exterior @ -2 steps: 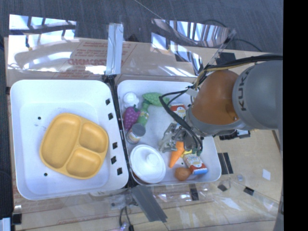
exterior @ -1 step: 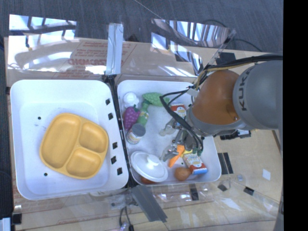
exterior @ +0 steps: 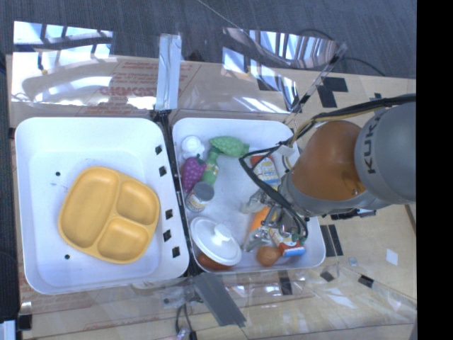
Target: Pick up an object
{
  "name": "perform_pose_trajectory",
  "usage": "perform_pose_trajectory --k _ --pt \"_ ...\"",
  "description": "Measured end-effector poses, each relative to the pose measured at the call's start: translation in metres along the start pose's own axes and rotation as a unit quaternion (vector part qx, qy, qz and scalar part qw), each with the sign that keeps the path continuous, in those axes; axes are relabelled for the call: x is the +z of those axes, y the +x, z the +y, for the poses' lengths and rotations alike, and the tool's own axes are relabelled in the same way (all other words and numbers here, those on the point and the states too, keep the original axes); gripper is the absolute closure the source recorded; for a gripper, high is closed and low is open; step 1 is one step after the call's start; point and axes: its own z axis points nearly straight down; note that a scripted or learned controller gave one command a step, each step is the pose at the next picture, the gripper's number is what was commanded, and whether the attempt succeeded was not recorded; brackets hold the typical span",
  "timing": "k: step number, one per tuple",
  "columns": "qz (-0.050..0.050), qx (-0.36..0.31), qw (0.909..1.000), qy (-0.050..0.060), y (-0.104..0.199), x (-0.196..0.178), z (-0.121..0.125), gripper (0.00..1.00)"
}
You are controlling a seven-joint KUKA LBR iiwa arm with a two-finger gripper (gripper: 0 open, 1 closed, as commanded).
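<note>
My gripper [exterior: 263, 227] reaches down into the right bin [exterior: 233, 129], low among a cluster of items at its near right corner. Around the gripper lie an orange carrot-like piece [exterior: 259, 215], a brown egg-shaped item [exterior: 267, 256] and a small colourful packet [exterior: 291, 247]. Whether anything sits between the fingers cannot be made out. Further left in the same bin are a white lidded bowl [exterior: 216, 243], a small jar [exterior: 199, 196], purple grapes [exterior: 191, 173], a green leafy item [exterior: 228, 146] and a white round object [exterior: 191, 145].
The left bin [exterior: 42, 140] holds a yellow divided plate [exterior: 108, 213]. The arm's orange band [exterior: 329, 161] hangs over the right bin's right wall. Cables cross above the bin. Cardboard and reflective sheets lie behind both bins.
</note>
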Motion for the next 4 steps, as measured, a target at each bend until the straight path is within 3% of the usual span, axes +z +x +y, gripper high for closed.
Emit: perform_pose_trajectory --k 1,2,3,4 --pt "-0.002 -0.003 1.0000 0.000 -0.002 -0.011 0.001 1.00" --pt "-0.005 -0.039 0.9992 0.001 0.000 -0.143 0.022 1.00" --pt "-0.001 -0.039 0.9992 0.001 0.002 -0.139 0.022 0.00" --pt "0.003 0.035 0.9994 0.000 -0.033 -0.011 0.048 0.00"
